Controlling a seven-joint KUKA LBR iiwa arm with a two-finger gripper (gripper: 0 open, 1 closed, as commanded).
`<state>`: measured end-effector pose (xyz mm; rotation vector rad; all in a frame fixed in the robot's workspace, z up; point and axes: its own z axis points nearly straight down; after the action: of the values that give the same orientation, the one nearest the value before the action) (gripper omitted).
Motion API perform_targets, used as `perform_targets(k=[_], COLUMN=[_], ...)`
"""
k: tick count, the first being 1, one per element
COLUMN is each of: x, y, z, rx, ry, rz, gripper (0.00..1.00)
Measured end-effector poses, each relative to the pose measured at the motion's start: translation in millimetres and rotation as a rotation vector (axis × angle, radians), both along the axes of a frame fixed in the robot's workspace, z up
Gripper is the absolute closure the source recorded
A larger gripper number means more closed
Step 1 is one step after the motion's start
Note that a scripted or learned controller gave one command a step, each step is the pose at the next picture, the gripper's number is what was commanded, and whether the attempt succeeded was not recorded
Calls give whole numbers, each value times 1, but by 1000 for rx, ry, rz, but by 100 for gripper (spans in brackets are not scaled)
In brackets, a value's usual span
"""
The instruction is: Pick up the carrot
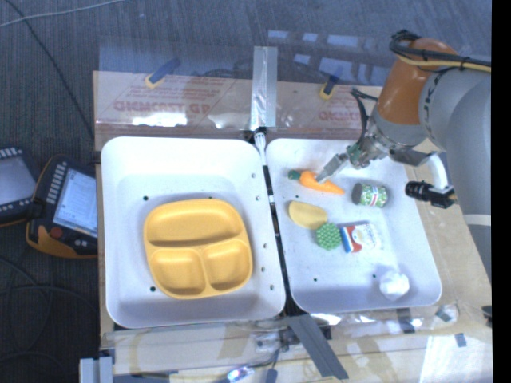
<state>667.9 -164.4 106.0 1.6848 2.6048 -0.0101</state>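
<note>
My gripper (329,168) hangs over the right white plastic bin (415,250), near its far edge, fingertips at the small orange carrot with a green top (314,182). Finger state: cannot tell. Carrot lies by the bin's far left corner. Left bin (120,214) holds a yellow compartment tray (198,246).

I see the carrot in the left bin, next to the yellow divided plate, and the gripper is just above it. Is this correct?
Not quite. The carrot lies in the right bin, near its upper left corner, not in the left bin. The yellow divided plate sits in the left bin. The gripper is indeed at the carrot, as the camera view shows.
</note>
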Motion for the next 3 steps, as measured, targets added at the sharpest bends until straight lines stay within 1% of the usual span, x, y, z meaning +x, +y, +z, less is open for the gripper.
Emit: perform_targets(k=[1,2,3], x=[-43,-12,-15], y=[46,53,53], z=[-14,-20,-14], rx=[21,27,26], ry=[16,66,76], rz=[49,-28,-30], gripper=[0,0,100])
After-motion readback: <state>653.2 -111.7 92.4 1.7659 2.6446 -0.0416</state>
